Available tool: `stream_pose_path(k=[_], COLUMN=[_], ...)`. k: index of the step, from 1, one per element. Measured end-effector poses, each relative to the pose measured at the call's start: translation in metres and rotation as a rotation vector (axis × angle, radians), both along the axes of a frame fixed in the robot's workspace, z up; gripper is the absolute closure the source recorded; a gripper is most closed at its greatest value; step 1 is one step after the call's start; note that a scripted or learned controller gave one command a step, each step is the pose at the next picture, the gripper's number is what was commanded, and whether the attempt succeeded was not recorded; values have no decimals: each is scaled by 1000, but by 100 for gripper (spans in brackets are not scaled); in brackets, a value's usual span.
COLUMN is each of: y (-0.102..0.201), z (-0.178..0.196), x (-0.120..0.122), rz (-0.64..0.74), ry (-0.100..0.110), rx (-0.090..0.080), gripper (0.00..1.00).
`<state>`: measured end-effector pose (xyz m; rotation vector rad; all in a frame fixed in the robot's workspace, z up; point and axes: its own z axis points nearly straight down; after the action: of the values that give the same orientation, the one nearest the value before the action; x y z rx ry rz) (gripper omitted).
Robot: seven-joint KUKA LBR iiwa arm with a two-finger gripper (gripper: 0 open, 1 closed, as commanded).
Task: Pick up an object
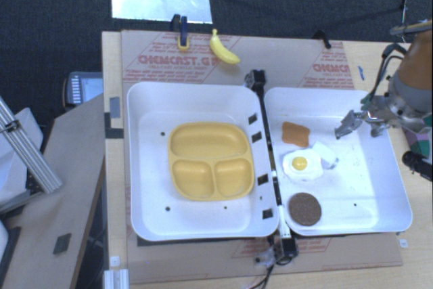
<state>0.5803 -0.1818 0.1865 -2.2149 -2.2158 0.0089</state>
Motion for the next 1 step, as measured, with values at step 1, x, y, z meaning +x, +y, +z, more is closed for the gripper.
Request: stream_pose_path(k=[1], y=[0], z=[6], x=[3], rz=[3], ry=[-11], rx=[-2], gripper=[0])
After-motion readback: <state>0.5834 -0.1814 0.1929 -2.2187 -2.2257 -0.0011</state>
